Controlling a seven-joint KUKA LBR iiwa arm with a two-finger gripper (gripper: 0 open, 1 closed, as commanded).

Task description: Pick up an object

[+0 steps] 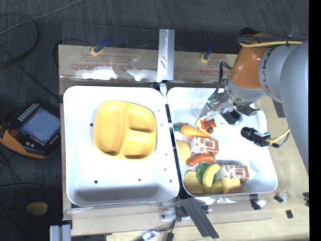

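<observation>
My gripper [214, 108] hangs over the upper middle of the right bin [261, 154], below the orange wrist band. Just under it and slightly left lies a small red and orange toy [207, 125]; whether it is touched I cannot tell. Beside that toy lies an orange carrot [192, 131]. Further toward the front are an orange-and-white carton [205, 145], a red sausage [200, 159], a yellow banana [211, 174], a green piece [201, 170], a second carton [236, 171] and a pale yellow block [230, 185].
The left bin [80, 185] holds a yellow divided plate [124, 129]. A metal divider [169, 134] separates the two bins. A black cable part [253, 134] of the arm hangs over the right bin's right side. A handheld device [35, 129] lies on the floor at left.
</observation>
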